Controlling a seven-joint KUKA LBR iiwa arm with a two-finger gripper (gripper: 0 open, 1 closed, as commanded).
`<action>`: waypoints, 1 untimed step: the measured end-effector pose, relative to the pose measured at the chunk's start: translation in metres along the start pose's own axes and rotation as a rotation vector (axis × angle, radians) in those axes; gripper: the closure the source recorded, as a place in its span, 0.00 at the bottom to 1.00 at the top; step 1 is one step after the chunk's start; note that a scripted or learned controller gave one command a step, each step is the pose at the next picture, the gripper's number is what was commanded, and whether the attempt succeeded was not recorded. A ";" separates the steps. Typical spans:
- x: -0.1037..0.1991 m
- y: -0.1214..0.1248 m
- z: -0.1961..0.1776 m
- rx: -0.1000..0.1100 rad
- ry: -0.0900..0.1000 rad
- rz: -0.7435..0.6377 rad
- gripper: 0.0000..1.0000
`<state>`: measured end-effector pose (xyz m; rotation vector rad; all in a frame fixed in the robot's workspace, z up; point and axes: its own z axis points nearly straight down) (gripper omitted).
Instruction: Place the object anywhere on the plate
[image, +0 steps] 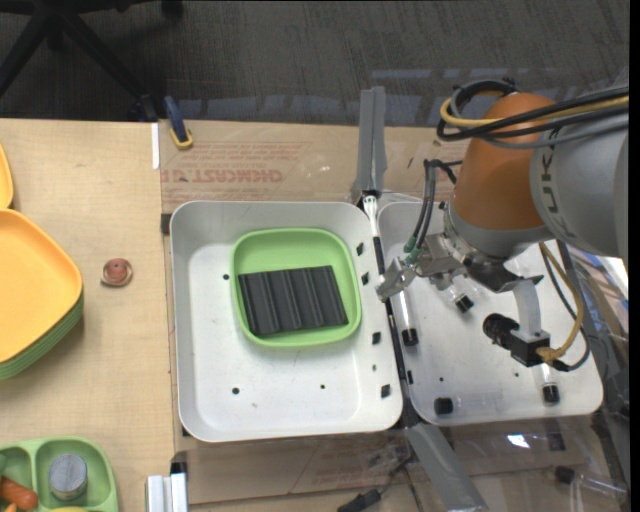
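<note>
- Camera view, looking down: 2 shallow white bins are being shown, left bin (200, 390) and right bin (470, 385).
- Green plate (245, 255), rounded square, is lying in the left bin.
- Dark ribbed slab (293, 300), the presumed object, is already resting on the plate; it is being judged stiff, light, best pinched across its short edges.
- Gripper (440, 268) is hanging over the right bin; its opening cannot be told.

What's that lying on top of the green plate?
A dark grey ribbed slab lies flat on the green plate, which sits in the left white bin. The plate's middle beneath the slab is covered, so nothing there can be seen.
</note>
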<state>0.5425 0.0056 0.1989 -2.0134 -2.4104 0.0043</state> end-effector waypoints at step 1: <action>0.039 0.008 -0.003 0.000 0.000 0.018 0.00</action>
